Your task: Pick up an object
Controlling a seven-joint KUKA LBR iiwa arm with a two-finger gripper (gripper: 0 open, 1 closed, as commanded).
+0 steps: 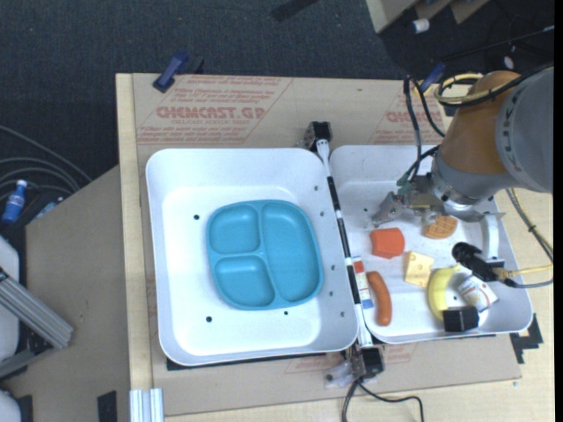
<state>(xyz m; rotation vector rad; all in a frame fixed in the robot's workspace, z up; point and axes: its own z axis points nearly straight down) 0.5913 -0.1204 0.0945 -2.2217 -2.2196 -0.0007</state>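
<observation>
Gripper: you see the grey two-finger gripper [400, 202] low in the right white bin [352, 167], near its 11 o'clock corner.
Fingers: you cannot tell from this slant whether they are apart or together; nothing shows between them.
Nearest target: the orange-red block [387, 241] lies just off the fingers at about 6 o'clock, apart from them, squat with no clear long axis.
Other candidates: the brown biscuit-like piece [439, 227] sits at 3 o'clock of the fingers, under the wrist; the pale yellow wedge [418, 266], red sausage [380, 297] (long axis roughly 12 to 6) and yellow banana [440, 287] lie further toward 5 to 6 o'clock.
Left white bin [167, 236]: it holds a blue three-compartment plate [262, 253], compartments bare.
Judgement: you would likely need a short shift toward 6 o'clock before closing on the block.
</observation>
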